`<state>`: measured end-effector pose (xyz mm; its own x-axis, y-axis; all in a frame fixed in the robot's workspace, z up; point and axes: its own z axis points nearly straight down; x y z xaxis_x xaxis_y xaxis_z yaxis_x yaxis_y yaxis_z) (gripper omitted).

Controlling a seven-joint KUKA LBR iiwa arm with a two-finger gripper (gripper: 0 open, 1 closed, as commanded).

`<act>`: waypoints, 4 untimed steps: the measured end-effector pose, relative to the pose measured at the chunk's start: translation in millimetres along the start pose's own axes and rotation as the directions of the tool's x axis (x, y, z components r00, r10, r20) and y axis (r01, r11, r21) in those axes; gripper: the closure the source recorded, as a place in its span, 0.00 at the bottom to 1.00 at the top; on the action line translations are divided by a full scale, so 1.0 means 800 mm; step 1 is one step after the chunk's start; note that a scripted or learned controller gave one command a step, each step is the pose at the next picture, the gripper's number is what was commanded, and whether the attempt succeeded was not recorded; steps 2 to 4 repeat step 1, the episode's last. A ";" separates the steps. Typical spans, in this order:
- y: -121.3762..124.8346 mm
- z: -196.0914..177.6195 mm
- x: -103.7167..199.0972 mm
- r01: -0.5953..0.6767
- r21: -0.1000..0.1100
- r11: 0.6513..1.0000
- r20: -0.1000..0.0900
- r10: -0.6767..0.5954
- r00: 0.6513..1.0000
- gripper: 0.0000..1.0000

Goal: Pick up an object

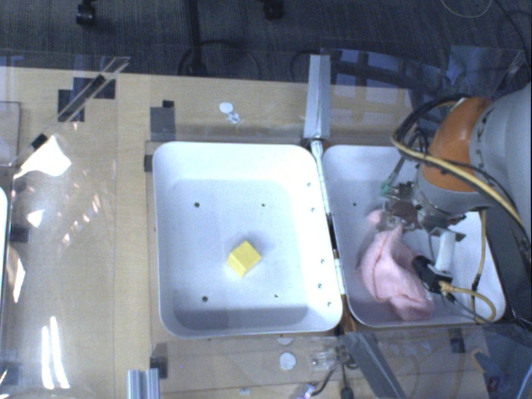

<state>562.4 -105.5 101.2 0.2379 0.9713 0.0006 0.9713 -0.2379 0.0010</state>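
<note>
A small yellow block lies in the left white bin, a little below its middle. A crumpled pink cloth lies in the right white bin, toward its front. My gripper hangs down over the top end of the pink cloth, right at its upper edge. The arm's grey body and orange band stand above it and hide the fingers, so their state is not visible.
A metal divider runs between the two bins at the back. Yellow and black cables loop off the arm over the right bin's right side. The wooden bench extends left of the bins.
</note>
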 end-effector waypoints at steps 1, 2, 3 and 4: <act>-0.008 -0.125 0.005 -0.104 0.004 0.995 0.002 0.104 0.995 1.00; -0.008 -0.125 0.005 -0.104 0.004 0.995 0.002 0.104 0.995 1.00; -0.008 -0.125 0.005 -0.104 0.004 0.995 0.002 0.104 0.995 1.00; -0.008 -0.125 0.005 -0.104 0.004 0.995 0.002 0.104 0.995 1.00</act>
